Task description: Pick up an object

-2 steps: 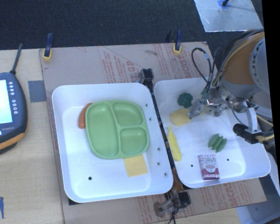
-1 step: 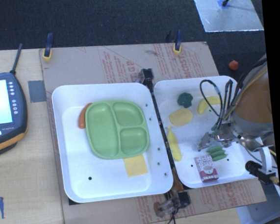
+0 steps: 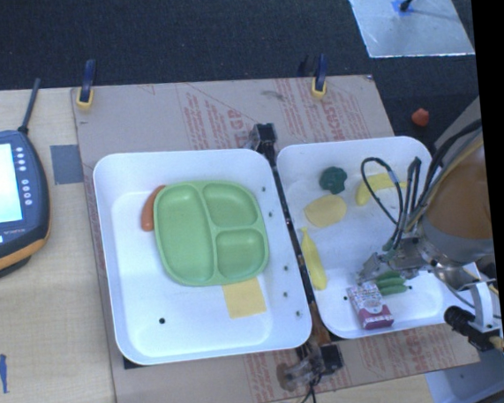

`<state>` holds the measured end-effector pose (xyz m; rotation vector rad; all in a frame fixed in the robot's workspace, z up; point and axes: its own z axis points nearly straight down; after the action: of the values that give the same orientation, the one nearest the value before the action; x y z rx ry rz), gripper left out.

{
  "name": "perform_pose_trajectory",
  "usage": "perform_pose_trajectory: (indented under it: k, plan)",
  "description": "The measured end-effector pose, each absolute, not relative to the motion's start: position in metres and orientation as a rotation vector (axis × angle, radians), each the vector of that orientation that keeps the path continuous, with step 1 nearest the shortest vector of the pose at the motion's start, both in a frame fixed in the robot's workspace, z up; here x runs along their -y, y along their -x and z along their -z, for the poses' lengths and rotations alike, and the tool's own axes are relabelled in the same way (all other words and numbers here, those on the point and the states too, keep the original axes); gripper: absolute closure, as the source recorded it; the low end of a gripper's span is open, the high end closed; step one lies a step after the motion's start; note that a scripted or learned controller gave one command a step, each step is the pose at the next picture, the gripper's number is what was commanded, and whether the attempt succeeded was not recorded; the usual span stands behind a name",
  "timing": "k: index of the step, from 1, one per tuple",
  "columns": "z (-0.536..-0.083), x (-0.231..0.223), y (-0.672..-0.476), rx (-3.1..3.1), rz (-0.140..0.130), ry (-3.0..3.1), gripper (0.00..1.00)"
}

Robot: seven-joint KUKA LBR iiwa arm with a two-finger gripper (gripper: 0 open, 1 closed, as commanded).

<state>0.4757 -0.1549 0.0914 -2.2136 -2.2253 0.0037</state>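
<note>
Camera view: arm is reaching into right bin (image 3: pixel 427 317), tool (image 3: pixel 385 274) sitting low over a green piece (image 3: pixel 389 284), just above a red-and-white packet (image 3: pixel 369 306). Tool's grip state: cannot tell. Green tray (image 3: pixel 211 232) is lying in left bin (image 3: pixel 140 331).

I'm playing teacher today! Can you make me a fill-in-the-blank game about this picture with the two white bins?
1. The green divided plate lies in the ____ bin.
2. The yellow square touches the plate's ____ edge.
3. The robot's hand is over the ____ bin.
4. The small box beside the hand is mostly ____.

Missing words: left; lower; right; red
</note>
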Motion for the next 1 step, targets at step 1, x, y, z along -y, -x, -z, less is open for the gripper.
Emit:
perform_pose_trajectory:
  k: [1]
  plan:
    - [-0.1015, 0.1559, -0.4758, 2.228, -0.006, 2.211, 1.00]
